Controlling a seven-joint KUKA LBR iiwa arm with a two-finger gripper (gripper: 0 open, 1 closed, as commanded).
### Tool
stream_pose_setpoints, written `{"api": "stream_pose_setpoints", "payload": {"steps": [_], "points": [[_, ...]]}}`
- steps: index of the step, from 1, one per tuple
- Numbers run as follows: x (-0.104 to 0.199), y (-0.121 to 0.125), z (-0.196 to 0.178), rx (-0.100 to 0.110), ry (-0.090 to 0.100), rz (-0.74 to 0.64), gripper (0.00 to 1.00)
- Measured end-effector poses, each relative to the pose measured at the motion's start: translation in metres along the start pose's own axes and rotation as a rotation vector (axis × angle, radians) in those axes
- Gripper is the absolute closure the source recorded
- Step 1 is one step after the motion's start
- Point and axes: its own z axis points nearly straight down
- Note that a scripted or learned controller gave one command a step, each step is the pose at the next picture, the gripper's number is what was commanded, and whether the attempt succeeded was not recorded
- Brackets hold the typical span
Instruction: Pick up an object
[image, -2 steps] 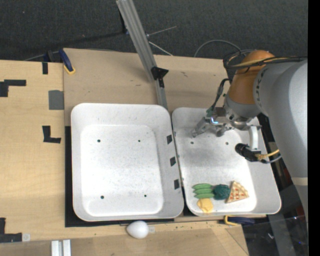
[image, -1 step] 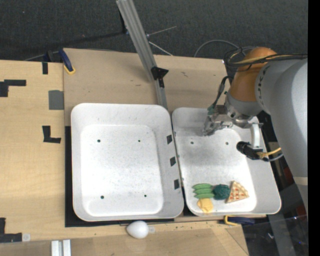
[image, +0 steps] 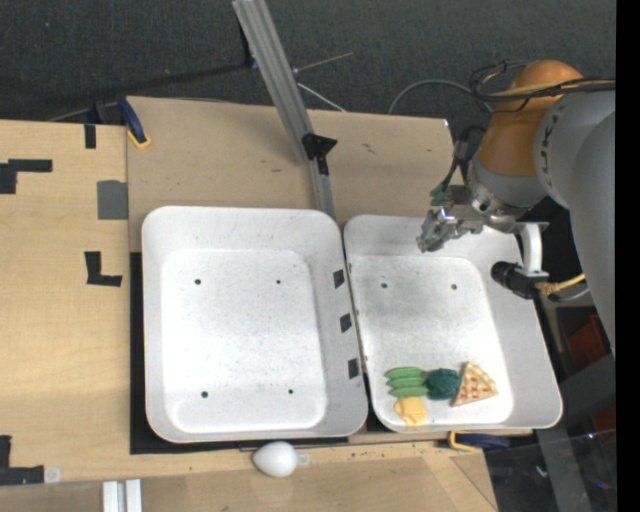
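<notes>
Your pincer (image: 437, 232) hovers at upper right of frame, over top rim of right bin (image: 520, 330); fingers too small, can't tell if open or closed. Objects sit lower right, in that bin's bottom corner: green pods (image: 405, 378), dark green lump (image: 441, 381), pizza slice (image: 474, 384), yellow piece (image: 410, 408) (all clustered). White egg (image: 275, 459) on surface (image: 200, 150) below left bin (image: 240, 320).

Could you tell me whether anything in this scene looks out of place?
Yes: a white egg-shaped object lies on the bench outside both bins, just below the left bin. The other items sit clustered in the right bin's near corner.
</notes>
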Motion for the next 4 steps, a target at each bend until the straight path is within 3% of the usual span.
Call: {"api": "stream_pose_setpoints", "payload": {"steps": [2,4], "points": [[-0.006,0.007,-0.083,0.002,0.000,0.000,1.00],[0.108,-0.012,-0.084,0.008,0.003,-0.005,1.00]]}}
